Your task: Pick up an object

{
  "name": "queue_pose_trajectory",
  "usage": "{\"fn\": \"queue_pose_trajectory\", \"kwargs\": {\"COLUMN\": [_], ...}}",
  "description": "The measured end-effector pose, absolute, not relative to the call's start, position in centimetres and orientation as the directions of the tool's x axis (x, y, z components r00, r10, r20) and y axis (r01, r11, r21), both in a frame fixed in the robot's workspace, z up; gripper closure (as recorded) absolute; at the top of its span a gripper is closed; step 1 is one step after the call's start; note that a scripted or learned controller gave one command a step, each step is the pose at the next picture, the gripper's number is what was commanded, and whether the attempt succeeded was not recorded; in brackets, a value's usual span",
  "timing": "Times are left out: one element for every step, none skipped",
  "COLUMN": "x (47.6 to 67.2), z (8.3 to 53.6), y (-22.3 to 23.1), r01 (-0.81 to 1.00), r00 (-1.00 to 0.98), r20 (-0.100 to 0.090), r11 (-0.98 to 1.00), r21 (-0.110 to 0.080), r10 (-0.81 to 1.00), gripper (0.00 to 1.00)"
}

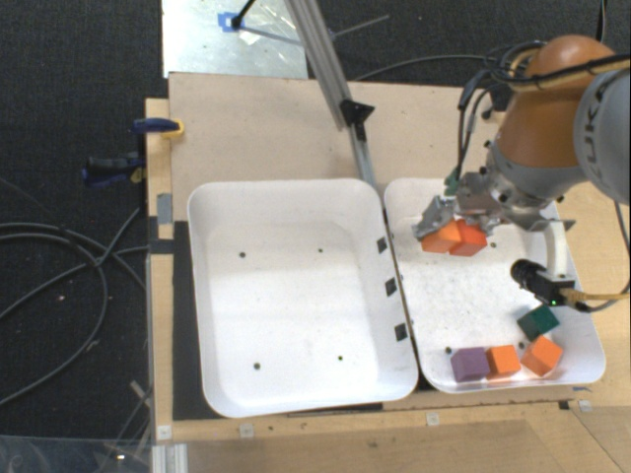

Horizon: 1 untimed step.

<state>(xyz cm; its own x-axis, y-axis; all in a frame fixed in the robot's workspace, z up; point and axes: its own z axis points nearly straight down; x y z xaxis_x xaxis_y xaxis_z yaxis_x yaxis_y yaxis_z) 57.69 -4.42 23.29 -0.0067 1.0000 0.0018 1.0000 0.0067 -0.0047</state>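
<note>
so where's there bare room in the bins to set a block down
The left bin has a wide bare floor from its far wall to its near rim. In the right bin, a bare strip runs along the divider side, between the gripper with its orange block and the purple block. The near right corner is crowded: purple, orange and green blocks.

At the 9 o'clock side of the wooden bench [256, 131], a blue clamp [116, 168] with a yellow tip grips the edge. Black cables [59, 264] lie in loops on the dark carpet [69, 57] further toward 9 o'clock. A slanted metal pole [320, 52] comes from 12 o'clock and ends near the place where the two bins meet. Behind it, at 12 o'clock, a shiny floor plate [217, 23] carries a small blue piece [229, 21]. Small black clips [390, 286] sit along the line between the bins.
</note>
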Motion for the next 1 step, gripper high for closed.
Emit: {"fn": "queue_pose_trajectory", "kwargs": {"x": [58.44], "z": [22.07], "y": [5.05], "r01": [1.000], "r00": [-0.012], "r20": [0.004], "r11": [0.012], "r21": [-0.002], "r10": [1.000], "gripper": [1.00]}}
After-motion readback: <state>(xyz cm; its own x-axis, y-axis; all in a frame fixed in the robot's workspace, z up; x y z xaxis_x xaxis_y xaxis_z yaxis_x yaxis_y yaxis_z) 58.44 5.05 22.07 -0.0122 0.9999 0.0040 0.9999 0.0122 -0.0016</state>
